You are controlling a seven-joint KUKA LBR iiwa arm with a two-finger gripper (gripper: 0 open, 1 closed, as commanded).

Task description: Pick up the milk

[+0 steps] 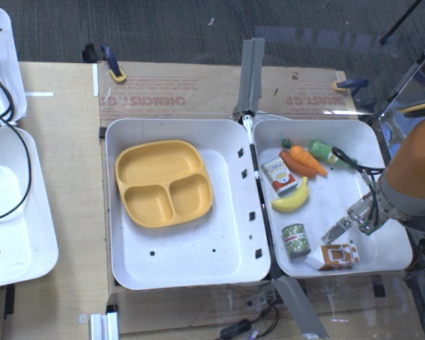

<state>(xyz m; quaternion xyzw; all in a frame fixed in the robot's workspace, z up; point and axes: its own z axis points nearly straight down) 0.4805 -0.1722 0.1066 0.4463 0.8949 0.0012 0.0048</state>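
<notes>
Hovering at three o'clock of the milk, my gripper showed jaws I couldn't read; I judged approaching level, clearing the banana, wisest.

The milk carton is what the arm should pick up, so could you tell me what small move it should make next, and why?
Probably a short move towards the bin's middle and far side. The milk carton lies in the right bin beside the banana and carrot, while the gripper sits nearer the front corner, above an orange-brown carton.
</notes>
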